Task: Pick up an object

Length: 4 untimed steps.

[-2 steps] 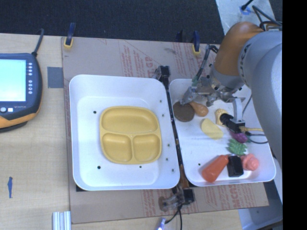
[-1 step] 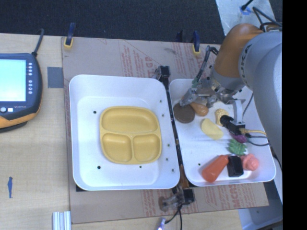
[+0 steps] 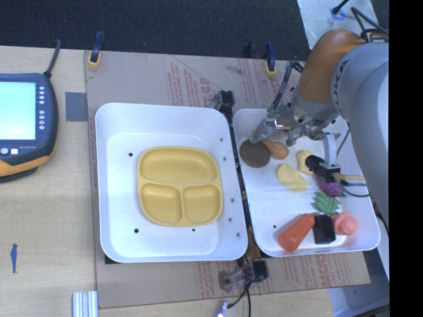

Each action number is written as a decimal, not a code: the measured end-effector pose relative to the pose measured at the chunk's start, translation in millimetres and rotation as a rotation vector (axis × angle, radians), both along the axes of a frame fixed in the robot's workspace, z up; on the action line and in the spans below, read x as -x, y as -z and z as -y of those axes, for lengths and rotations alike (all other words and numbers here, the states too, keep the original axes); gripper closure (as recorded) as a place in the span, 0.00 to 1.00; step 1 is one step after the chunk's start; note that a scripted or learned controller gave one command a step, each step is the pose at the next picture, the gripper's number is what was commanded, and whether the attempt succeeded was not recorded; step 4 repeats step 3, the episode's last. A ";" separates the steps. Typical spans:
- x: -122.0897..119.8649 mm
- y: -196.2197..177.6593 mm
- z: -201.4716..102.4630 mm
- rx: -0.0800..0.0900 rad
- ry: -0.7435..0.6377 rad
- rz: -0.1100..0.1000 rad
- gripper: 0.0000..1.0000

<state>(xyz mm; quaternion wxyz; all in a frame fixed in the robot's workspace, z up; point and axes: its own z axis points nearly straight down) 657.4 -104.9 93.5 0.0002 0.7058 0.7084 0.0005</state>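
The right bin (image 3: pixel 264 243) holds several toy foods. A brown round piece (image 3: pixel 254 154) lies at its far left, touching a tan roll (image 3: pixel 277 150). Nearby are a yellow wedge (image 3: pixel 291 177) and a pale yellow piece (image 3: pixel 303 159). Toward the front lie a purple item (image 3: pixel 330 189), a green item (image 3: pixel 326 203), an orange carrot (image 3: pixel 295 232), a black block (image 3: pixel 323 229) and a pink piece (image 3: pixel 346 224). My gripper (image 3: pixel 266 131) hangs low at the bin's back left, just above the brown piece and the roll.
The left bin (image 3: pixel 112 177) holds a yellow divided plate (image 3: pixel 180 184). A handheld control pendant (image 3: pixel 23 121) lies on the bench at far left. Clamps (image 3: pixel 94 57) sit along the board's back edge. The arm's grey body (image 3: pixel 360 104) covers the right bin's back right corner.
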 end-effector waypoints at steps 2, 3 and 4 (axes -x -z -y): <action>8.9 -0.2 3.5 0.001 0.000 0.000 0.00; 0.3 0.0 1.6 0.000 0.000 0.000 0.00; 0.3 0.0 1.6 0.000 0.000 0.000 0.00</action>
